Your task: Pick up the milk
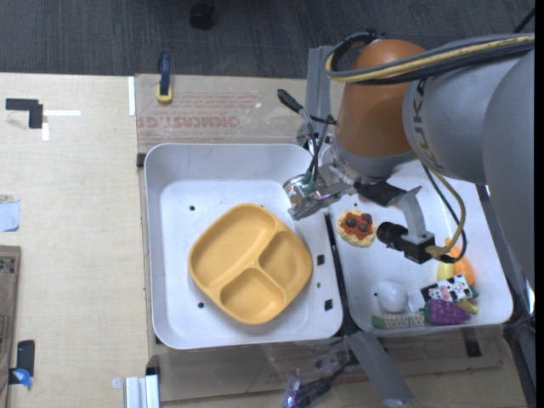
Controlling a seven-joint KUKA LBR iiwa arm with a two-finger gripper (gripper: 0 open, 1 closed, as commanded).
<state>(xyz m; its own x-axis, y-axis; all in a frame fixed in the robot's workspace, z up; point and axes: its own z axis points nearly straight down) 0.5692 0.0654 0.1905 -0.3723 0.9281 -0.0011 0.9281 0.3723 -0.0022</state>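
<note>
A: We see a light wooden bench [68, 228]. Two shallow white bins side by side on it, touching along the middle.

B: Left bin [166, 194], right bin [493, 253]. We also note a clear plastic sheet [212, 113] with red print lying behind the left bin, a clamp [164, 87] on its far edge.

A: Black bracket [25, 109] with white tape strips at the bench's far left. Blue-grey scrap [8, 215] at the left edge, near a brown board [7, 283].
</note>
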